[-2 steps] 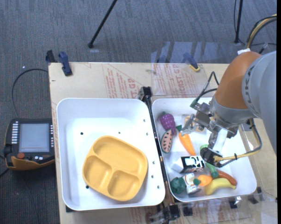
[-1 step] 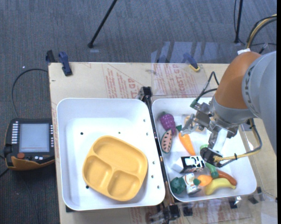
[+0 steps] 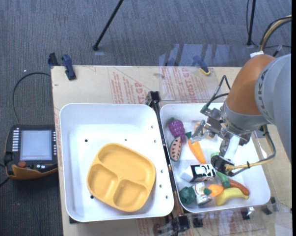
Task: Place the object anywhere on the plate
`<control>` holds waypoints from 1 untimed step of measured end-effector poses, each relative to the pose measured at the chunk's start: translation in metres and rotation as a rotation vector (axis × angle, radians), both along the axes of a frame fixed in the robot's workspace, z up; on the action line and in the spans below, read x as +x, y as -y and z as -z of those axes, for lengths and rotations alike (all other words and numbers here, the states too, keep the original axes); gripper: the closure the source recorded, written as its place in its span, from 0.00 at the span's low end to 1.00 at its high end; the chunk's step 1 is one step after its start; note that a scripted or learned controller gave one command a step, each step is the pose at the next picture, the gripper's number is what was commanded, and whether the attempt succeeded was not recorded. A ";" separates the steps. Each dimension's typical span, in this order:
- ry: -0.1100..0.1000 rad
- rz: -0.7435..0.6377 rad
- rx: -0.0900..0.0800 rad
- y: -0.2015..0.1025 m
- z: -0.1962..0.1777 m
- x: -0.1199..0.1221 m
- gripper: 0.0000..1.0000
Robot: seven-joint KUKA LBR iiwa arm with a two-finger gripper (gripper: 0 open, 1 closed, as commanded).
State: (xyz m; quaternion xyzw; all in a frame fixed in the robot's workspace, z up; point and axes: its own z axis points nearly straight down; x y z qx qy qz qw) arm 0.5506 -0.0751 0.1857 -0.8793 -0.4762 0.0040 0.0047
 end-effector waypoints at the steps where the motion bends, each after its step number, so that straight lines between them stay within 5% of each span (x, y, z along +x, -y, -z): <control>1: 0.000 0.000 0.000 0.000 0.000 0.000 0.00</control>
